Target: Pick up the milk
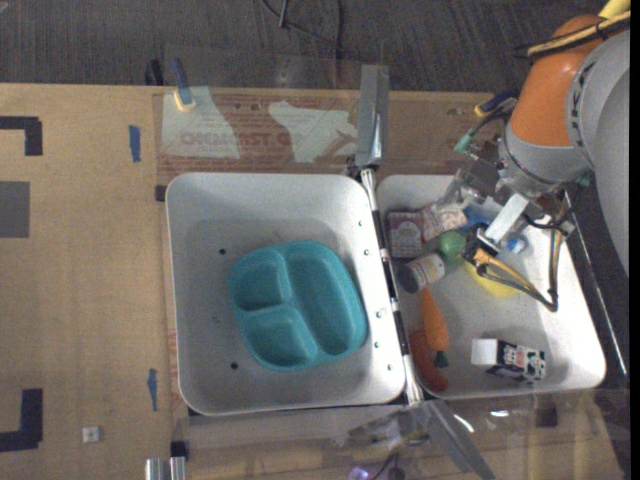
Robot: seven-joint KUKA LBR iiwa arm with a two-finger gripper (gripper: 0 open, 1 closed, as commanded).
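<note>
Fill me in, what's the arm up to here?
The arm is reaching in over the right bin, its gripper low among a cluster of small items at the bin's far end. The milk carton lies on its side near the front of that bin, apart from the gripper and untouched. A carrot lies along the bin's left wall. The left bin holds a teal divided plate.

My milk [510,357], a small white carton with black cow patches, lies on its side at the right bin's [580,373] five o'clock corner.
</note>
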